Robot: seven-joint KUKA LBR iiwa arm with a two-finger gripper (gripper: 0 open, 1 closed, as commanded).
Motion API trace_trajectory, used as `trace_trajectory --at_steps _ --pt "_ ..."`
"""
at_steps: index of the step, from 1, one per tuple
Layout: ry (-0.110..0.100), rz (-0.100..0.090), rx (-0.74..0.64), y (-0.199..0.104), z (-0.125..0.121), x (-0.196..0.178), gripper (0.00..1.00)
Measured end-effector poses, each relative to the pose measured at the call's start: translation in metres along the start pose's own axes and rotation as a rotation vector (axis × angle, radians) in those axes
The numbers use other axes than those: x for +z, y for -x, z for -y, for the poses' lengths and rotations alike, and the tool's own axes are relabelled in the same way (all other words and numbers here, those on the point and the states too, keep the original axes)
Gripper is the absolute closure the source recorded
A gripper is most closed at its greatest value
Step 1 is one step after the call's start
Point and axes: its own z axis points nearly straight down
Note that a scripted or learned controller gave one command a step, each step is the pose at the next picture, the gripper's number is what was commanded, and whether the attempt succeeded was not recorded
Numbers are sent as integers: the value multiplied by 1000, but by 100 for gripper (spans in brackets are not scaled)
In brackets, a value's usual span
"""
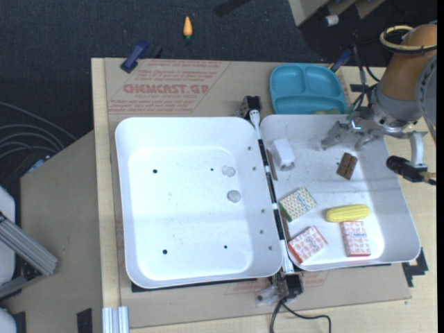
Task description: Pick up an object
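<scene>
Objects: corn cob point(347, 214), brown block point(346, 166), boxes lying in right bin point(388, 186).
End effector point(350, 134): hovering above them, fingers spreading wide, holding nothing.

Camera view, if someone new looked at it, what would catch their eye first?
Probably the yellow corn cob in the right bin, bright among the small printed boxes near that bin's front. Next, the turquoise divided tray on the bench behind that bin. Then the arm's end effector over the right bin's back part, near a small brown block.

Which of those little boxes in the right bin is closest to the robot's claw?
The small brown block, just below the gripper; the other boxes lie farther toward the bin's near edge.
</scene>
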Motion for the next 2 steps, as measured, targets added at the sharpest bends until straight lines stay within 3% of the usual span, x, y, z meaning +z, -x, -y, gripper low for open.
trace_trajectory --at_steps 2 --pt "0 0 0 0 0 0 0"
